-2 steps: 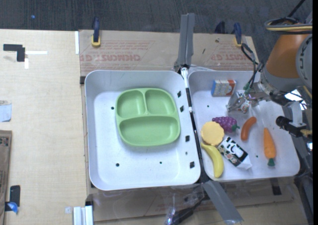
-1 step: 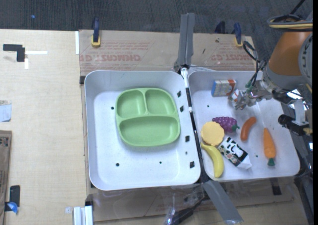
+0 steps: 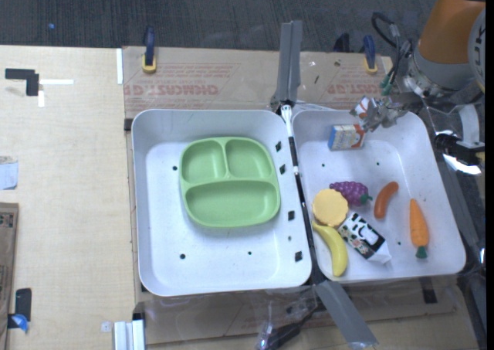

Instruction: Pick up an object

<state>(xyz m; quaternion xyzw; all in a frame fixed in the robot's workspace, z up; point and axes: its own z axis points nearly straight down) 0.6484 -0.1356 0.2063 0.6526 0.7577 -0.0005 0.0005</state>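
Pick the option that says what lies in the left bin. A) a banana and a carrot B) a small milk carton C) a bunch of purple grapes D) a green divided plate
D: the green divided plate lies alone in the left bin, while the banana, carrot, grapes and small carton all lie in the right bin.
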